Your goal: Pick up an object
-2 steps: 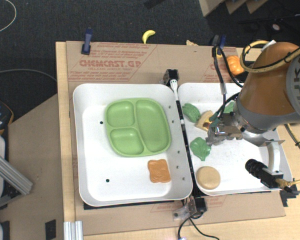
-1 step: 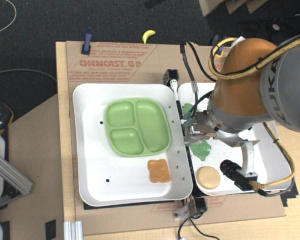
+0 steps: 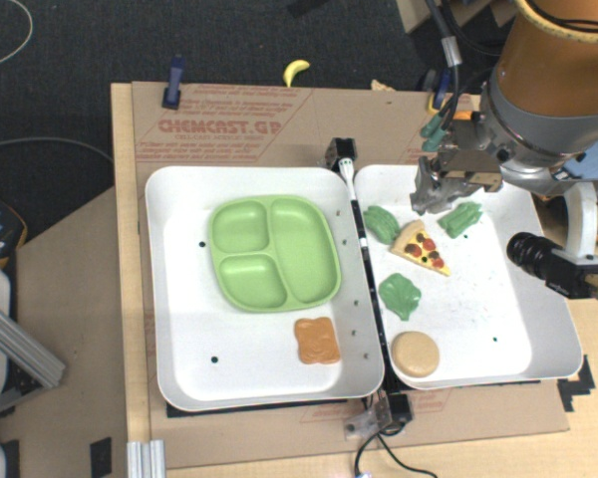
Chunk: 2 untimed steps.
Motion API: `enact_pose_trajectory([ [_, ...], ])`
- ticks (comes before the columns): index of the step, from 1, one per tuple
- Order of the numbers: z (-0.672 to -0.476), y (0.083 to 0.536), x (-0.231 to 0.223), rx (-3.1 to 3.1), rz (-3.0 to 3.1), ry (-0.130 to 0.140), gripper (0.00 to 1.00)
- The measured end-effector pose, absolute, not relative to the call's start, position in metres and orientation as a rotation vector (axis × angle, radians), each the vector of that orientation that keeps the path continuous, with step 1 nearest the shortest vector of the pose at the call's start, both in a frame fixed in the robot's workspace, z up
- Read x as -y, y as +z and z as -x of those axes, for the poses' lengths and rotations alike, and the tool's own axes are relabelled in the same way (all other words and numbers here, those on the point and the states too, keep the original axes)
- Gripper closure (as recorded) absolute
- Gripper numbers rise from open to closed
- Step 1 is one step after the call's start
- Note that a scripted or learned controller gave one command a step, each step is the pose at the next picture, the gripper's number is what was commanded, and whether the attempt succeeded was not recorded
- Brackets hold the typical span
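The tool [image 3: 431, 203] hangs just above the pizza slice [image 3: 422, 247] in the right bin [image 3: 538, 357], seemingly lined up for a grab, though I cannot tell its grip state.

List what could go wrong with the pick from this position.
1. The gripper hangs over the right bin among a pizza slice and two green pieces. Descending here, it may likely nudge one aside rather than grasp it.
2. The pizza slice looks flat, so the fingers could slide over it.
3. The leftmost green piece lies near the bin's dividing wall, which might block a finger.
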<state>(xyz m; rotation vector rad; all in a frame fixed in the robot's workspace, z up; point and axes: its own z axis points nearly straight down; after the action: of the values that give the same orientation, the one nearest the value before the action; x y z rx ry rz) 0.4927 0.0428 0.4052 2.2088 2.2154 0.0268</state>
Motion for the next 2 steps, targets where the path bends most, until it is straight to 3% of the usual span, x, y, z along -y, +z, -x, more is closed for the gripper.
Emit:
enact_pose_trajectory([
  [1, -0.493, 0.275, 0.021, -2.218, -2.235, -0.014, 1.0],
  [2, -0.478, 0.254, -0.014, -2.228, -2.223, -0.004, 1.0],
])
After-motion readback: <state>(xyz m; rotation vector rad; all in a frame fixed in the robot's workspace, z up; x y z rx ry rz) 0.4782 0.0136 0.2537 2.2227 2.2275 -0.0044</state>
